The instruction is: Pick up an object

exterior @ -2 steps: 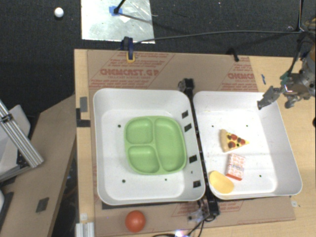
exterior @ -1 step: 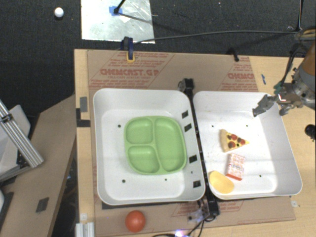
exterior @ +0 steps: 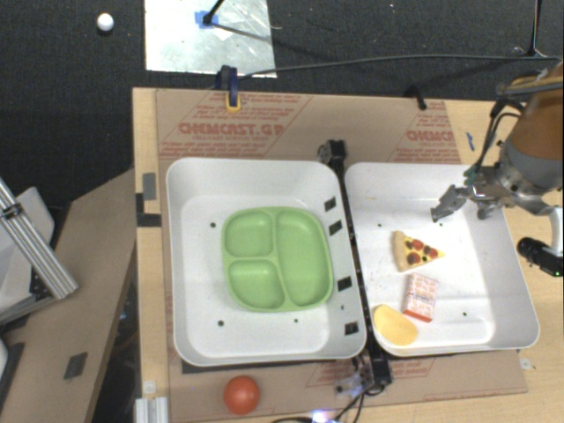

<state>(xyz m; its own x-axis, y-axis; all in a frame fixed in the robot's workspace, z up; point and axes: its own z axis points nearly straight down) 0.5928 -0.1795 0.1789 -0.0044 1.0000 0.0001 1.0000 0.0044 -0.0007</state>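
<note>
Now | end effector | finger spread unclear, nothing seen held | above right bin | near pizza slice

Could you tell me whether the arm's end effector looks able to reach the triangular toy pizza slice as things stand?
Probably yes: the end effector hovers in the same right-hand white bin, with bare floor between it and the triangular toy pizza slice.

Two white bins sit side by side (one green divided tray, one pizza slice, one small box, one yellow piece), plus one red ball.
</note>
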